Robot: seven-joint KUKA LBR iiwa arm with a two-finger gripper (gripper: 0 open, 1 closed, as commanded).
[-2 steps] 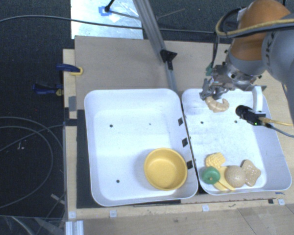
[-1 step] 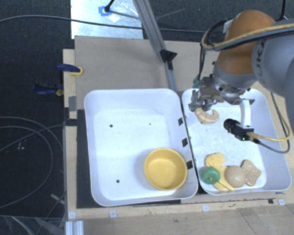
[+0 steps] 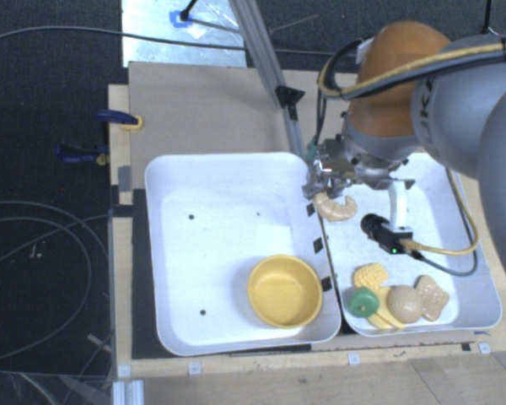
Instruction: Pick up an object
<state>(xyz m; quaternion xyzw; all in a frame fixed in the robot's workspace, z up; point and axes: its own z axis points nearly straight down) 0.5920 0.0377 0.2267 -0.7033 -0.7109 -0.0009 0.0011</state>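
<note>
- The end effector (image 3: 331,191) hangs over the right bin (image 3: 472,298), close to the wall dividing the two bins; a tan croissant (image 3: 336,207) sits just beneath it, apparently pinched between its fingers.
- A corn cob (image 3: 370,276), green ring (image 3: 363,301), round bun (image 3: 403,303) and waffle-like biscuit (image 3: 432,295) cluster at that bin's near end.
- A yellow bowl (image 3: 284,290) rests in the left bin (image 3: 185,226) on the desk (image 3: 194,108).

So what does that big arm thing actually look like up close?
The arm is smooth, rounded grey metal with a bulging orange band above the wrist. Yellow and black cables loop along it, and one yellow cable trails down into the right bin. Its tip carries a small silvery pincer and a black part with a green light.
</note>
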